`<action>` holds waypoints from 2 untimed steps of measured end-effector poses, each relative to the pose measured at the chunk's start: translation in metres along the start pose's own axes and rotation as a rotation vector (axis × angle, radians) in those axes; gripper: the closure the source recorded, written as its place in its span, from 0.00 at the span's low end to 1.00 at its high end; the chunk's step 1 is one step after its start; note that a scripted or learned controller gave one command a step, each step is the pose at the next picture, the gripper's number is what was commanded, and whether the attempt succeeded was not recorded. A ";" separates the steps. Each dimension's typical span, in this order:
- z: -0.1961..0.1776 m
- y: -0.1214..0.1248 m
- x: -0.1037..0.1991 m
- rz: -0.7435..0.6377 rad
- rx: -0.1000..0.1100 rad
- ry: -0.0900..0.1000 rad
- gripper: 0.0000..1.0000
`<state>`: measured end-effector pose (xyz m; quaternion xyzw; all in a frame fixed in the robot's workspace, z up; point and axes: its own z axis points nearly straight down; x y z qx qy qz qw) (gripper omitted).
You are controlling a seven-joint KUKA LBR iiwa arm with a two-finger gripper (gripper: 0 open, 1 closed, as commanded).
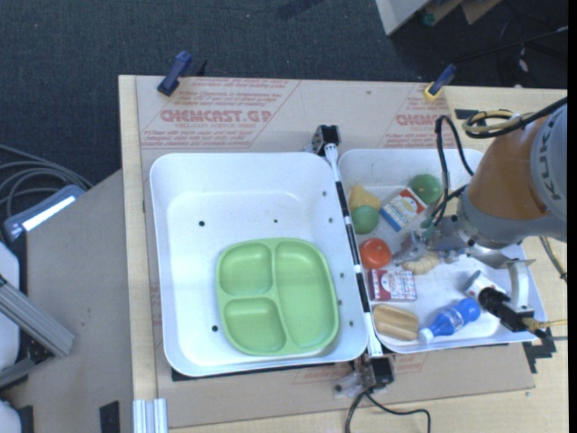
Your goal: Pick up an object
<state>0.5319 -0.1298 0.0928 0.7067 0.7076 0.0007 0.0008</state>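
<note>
My gripper (425, 241) is low inside the right bin (520, 289), near its middle. Just below it lies a small tan item (420, 263), touching or nearly touching the gripper. A red tomato (374, 253) sits to its left. A white carton with red and blue print (402, 210) lies above and to the left of it. A green ball (425, 188) rests at the back of the bin. The arm's orange band (505, 183) covers the bin's right side.
The right bin also holds a yellow piece (361, 195), a green fruit (364, 218), a red-and-white packet (394, 285), a bread roll (397, 322) and a blue bottle (453, 318). The left bin (180, 188) holds a green divided plate (275, 294).
</note>
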 end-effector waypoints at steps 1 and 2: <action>-0.012 0.002 -0.001 0.002 -0.007 -0.003 1.00; -0.092 0.054 0.077 -0.001 0.000 0.001 1.00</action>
